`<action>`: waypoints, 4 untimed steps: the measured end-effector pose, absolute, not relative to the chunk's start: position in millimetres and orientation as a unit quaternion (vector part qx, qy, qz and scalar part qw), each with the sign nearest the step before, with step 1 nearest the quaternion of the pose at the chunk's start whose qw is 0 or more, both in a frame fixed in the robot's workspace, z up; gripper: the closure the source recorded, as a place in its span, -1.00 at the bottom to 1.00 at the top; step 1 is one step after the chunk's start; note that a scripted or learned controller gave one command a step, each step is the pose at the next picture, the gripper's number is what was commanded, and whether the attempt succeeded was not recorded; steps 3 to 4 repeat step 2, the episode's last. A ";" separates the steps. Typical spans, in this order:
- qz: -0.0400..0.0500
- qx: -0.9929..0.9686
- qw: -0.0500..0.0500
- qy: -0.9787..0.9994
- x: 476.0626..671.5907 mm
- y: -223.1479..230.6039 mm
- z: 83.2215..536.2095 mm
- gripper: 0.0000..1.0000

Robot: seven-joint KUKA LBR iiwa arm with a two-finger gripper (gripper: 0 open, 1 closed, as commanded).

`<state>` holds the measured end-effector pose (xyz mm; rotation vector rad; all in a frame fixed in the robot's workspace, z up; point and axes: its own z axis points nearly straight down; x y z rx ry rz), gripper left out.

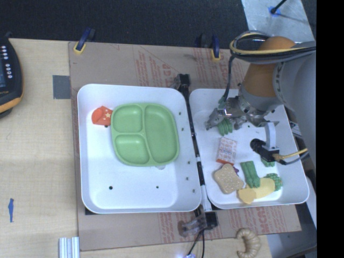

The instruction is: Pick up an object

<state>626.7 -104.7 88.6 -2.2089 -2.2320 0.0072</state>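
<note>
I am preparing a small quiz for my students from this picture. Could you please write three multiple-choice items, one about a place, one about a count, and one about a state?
1. Where does the green divided plate lie?
A. In the left bin
B. In the right bin
C. On the bare bench

2. How many compartments does the green divided plate have?
A. Two
B. Three
C. Five

3. How does the slice of bread rest in the right bin?
A. Standing on its edge against the wall
B. Lying flat on the floor of the bin
C. Lifted in the air

Answers:
1. A, since the plate rests on the floor of the left bin, beside a small red object.
2. B, since raised ridges divide it into three sections.
3. B, since its broad face points up, next to a yellow piece and apart from the gripper.
</note>
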 end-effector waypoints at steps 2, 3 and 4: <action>-0.002 -0.704 -0.001 -0.710 629.1 -47.3 197.8 1.00; -0.002 -0.704 -0.001 -0.710 629.1 -47.3 197.8 1.00; -0.002 -0.704 -0.001 -0.710 629.1 -47.3 197.8 1.00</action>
